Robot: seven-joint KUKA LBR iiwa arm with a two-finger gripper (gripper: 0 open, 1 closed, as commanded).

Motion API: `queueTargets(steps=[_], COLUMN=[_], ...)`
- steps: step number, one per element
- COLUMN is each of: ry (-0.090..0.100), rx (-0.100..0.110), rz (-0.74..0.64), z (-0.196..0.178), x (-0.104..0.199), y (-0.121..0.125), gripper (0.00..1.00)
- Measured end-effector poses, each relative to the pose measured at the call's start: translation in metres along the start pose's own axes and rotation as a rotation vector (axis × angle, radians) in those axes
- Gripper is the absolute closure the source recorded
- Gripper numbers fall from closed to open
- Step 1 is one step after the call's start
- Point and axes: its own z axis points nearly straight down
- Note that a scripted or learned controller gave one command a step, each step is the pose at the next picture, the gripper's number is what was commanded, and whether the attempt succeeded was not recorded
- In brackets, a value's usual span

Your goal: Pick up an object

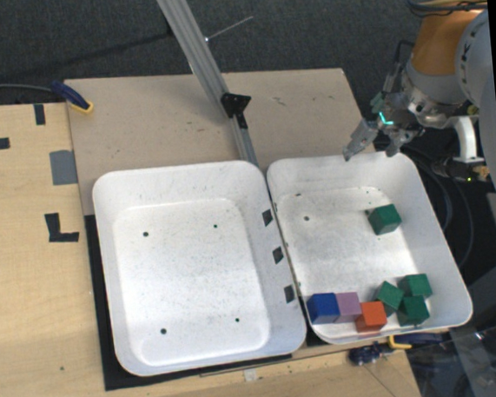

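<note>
In the right bin (pixel 334 185) a lone green block (pixel 384 218) lies near the far right. Along its near edge sit a blue block (pixel 323 307), a purple block (pixel 349 304), an orange block (pixel 373 314) and three green blocks (pixel 404 297) bunched together. My gripper (pixel 370 143) hangs over the bin's far right corner, above and beyond the lone green block. Its two fingers stand apart with nothing between them.
The left bin (pixel 188 260) lies beside the right one, with a ridge between them. A slanted metal pole (pixel 204 62) runs from the top down to the bins' far junction. A blue-and-yellow tool (pixel 72 95) rests on the bench at far left.
</note>
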Motion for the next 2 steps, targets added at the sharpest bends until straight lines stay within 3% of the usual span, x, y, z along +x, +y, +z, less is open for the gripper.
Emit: queueTargets(steps=[1, 2], ry=[-0.004, -0.003], rx=[-0.004, 0.001], rz=[-0.001, 0.001], z=[-0.004, 0.054], x=[0.0, -0.009], y=[0.001, -0.003], gripper=[0.0, 0.0])
